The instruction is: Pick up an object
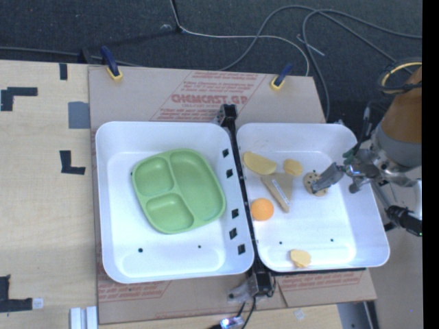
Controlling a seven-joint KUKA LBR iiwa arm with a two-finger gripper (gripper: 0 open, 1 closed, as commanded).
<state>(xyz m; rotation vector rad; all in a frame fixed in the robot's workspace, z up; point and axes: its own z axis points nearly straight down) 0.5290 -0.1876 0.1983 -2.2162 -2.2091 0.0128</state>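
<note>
At the right of the frame the pincer (328,179) reaches into the right bin (357,242), its tip at a small holed brown piece (314,182); I cannot tell its opening or grip. Yellow pieces (260,162) and an orange ball (261,210) lie leftward.

Right bin's (357,235) middle lies open, food (260,162) crowding its left

right bin (357,242) | tan holed piece (311,180) by fingertips | orange ball (262,210) | yellow pieces
</note>
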